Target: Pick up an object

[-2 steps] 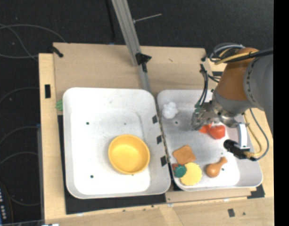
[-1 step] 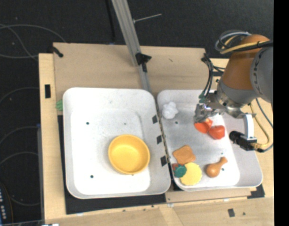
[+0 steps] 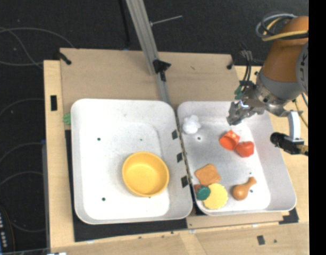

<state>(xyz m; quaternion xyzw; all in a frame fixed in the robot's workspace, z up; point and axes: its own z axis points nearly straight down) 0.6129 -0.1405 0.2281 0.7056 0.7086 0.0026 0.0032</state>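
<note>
Tan worktop on dark floor – two white bins (image 3: 168,116). Fingers (image 3: 236,117) hover over right bin, just above red toy (image 3: 230,140); grip state unclear.

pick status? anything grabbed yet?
Nothing grabbed yet. The pincer hovers over the right bin, just above the red pieces, with no object seen between its fingers. Toys lie in that bin; the yellow bowl sits in the left bin. Descent, grasp and lift remain.
</note>
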